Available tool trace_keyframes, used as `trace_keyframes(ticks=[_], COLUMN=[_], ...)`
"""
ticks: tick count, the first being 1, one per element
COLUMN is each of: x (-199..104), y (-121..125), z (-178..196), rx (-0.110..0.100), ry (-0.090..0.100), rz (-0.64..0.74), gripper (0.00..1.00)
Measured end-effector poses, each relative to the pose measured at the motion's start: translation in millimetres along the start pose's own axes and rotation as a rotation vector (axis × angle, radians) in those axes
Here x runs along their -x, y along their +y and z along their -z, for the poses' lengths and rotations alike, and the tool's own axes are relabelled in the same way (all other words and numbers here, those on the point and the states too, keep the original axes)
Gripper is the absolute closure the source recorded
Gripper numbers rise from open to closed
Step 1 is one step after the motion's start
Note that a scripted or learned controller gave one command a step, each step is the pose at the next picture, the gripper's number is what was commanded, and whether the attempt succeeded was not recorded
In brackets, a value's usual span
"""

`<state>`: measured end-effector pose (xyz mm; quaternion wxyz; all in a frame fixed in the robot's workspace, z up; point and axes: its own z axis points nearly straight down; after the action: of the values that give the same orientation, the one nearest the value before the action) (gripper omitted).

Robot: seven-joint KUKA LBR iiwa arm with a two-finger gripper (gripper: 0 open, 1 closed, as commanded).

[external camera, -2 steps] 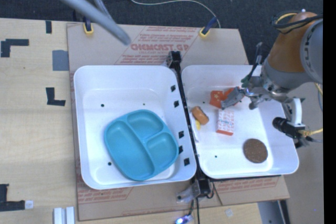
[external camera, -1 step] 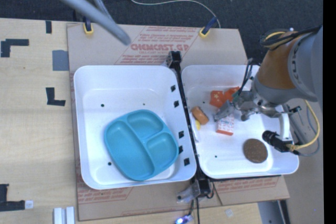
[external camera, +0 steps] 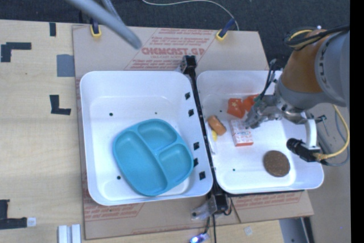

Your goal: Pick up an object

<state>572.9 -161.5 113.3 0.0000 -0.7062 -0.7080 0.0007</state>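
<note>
In the right bin (external camera: pixel 301 182) lie an orange-red block (external camera: pixel 236 106), a small tan-orange piece (external camera: pixel 216 124), a white and red carton (external camera: pixel 242 136) and a brown round disc (external camera: pixel 276 163). My gripper (external camera: pixel 254 117) is low in this bin, just right of the orange-red block and above the carton's top edge. Nothing shows between its tips. The grey arm with its orange band (external camera: pixel 301 68) comes in from the right.
The left bin (external camera: pixel 91 122) holds a blue divided plate (external camera: pixel 152 155). A black divider (external camera: pixel 196 116) runs between the two bins. A cardboard sheet (external camera: pixel 170 48) lies under both bins. A white cable (external camera: pixel 187 5) curves behind them.
</note>
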Motion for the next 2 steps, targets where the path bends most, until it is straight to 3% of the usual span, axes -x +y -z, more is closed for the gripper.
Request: trace_keyframes(ticks=[2], x=[-1], y=[-2], z=[104], rx=[0.004], ry=[-0.001], rz=[-0.001], gripper=[1.0])
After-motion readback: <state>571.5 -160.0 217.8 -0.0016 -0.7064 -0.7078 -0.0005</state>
